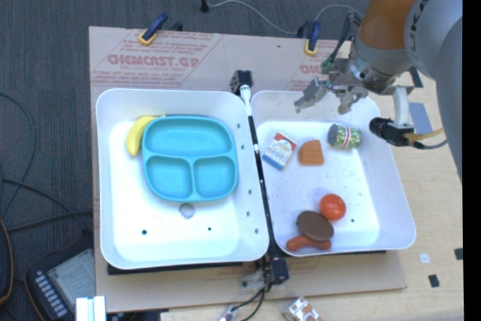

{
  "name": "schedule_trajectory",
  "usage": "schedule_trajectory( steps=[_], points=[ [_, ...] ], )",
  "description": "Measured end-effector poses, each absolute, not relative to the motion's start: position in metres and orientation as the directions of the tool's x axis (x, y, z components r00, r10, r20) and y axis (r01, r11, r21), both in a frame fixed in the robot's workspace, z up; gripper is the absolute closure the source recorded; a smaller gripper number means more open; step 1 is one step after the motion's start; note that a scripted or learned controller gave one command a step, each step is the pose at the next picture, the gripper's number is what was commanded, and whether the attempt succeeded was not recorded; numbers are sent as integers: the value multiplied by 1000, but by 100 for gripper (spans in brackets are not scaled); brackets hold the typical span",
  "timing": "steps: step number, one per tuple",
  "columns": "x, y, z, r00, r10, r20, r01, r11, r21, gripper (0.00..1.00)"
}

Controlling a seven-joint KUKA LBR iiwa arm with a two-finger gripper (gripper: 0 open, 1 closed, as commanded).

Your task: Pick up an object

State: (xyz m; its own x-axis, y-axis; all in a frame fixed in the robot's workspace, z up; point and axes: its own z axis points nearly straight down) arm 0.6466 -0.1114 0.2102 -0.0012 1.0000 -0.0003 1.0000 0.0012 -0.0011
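The gripper point(328, 99) hangs over the far rim of the right bin point(391, 195), its two fingers point(308, 99) spread apart with nothing between them. Just beyond it, toward the near side of that bin, a small green-labelled can point(344, 136) lies on its side. Left of the can sits a waffle-like orange square point(310, 153), and left again a small red, white and blue carton point(278, 151), close to the bin's left wall. Down at the bin's near end there's a red tomato point(332, 207), and touching just below it a brown patty-shaped piece point(314, 225) resting over a reddish sausage point(298, 243). Across the divide, the left bin point(128, 233) holds a blue divided plate point(190, 158) with three compartments, a yellow banana point(137, 133) tucked against the plate's left edge, and a small grey round thing point(186, 211) at its near rim.
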Motion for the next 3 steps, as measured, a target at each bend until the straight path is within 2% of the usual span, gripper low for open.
schedule_trajectory(
  steps=[1, 2, 3],
  points=[
    [599, -105, 103, 0, 1000, -3, 1000, 0, 13, 0],
    [600, -106, 114, 0, 1000, -3, 1000, 0, 15, 100],
    [600, -106, 114, 0, 1000, -3, 1000, 0, 15, 0]
  ],
)
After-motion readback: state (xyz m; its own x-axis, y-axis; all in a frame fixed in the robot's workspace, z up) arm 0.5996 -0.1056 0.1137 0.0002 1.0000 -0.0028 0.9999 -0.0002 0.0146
